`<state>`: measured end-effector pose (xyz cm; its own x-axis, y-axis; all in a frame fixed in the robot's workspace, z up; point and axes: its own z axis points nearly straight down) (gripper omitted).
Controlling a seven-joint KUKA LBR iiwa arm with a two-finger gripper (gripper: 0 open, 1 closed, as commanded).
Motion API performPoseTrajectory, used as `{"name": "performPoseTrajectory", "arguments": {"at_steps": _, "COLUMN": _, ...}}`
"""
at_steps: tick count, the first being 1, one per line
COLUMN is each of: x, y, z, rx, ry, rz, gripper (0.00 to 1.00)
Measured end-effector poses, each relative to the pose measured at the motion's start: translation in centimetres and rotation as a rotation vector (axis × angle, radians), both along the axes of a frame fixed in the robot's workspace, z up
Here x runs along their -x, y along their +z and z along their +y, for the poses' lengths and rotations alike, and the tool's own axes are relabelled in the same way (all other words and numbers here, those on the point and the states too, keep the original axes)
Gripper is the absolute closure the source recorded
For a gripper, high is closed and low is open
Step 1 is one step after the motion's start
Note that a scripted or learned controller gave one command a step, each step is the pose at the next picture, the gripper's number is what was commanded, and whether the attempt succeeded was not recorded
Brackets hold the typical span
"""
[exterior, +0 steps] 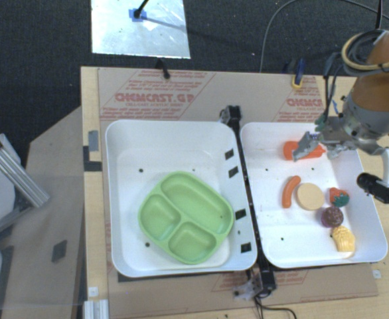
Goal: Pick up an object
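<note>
Currently the claw (312,146) hangs low over the right bin (274,178), at about 1 o'clock of that bin's floor, right at an orange toy piece (291,150) that lies near the bin's far wall. Its grey fingers (307,147) overlap the right end of the orange piece, but whether they are spread or closed on it I cannot tell from this slant, so no hold can be claimed.

Toward 5 o'clock from the orange piece lie 5 more toys: an orange sausage (290,191), a tan disc (309,196) touching it, a small red and green piece (339,196), a dark round one (332,216) and a yellow corn-like piece (342,238) nearest the front edge. The left bin (125,151) carries a green divided plate (185,216).

The orange piece looks like hollow plastic play food: light, stiff and rather smooth, so it may skid or roll out of a pinch taken near its end. A grip across its narrow width at the middle seems safest, with the fingers coming straight down. It lies near the wall, which leaves little room on that side.
</note>
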<state>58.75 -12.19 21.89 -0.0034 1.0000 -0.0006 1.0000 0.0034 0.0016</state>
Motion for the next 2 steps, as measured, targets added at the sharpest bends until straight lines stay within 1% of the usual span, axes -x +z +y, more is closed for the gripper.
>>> {"name": "performPoseTrajectory", "arguments": {"at_steps": 1, "x": -0.1, "y": 1.1, "z": 0.0, "rx": 0.000, "ry": 0.003, "rz": -0.003, "gripper": 1.00}}
{"name": "performPoseTrajectory", "arguments": {"at_steps": 2, "x": 4.2, "y": 12.5, "z": -5.5, "rx": 0.006, "ry": -0.007, "rz": -0.012, "gripper": 1.00}}
